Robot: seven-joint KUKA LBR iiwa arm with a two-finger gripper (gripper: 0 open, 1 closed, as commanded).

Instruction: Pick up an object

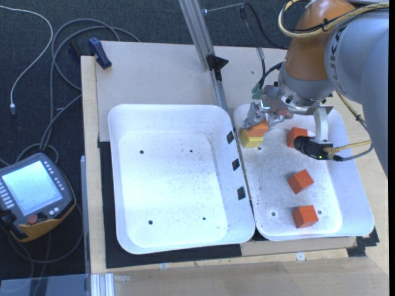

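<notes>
My gripper (260,123) hangs over the far left corner of the right bin (345,221), below the arm's orange band. A small orange block (258,129) sits between its fingertips, and the gripper is shut on it. A yellow block (250,140) lies directly under and against that orange block, close to the bin's left rim. Three more orange blocks lie loose in the same bin: one (297,136) to the right of the gripper, one (300,181) in the middle, one (305,216) near the front.
The left bin (166,177) lies beside the right one, their rims meeting just left of the gripper. A slanted metal post (200,29) rises behind the bins. A black cable plug (308,145) hangs beside the far orange block. A teach pendant (31,193) rests at the left.
</notes>
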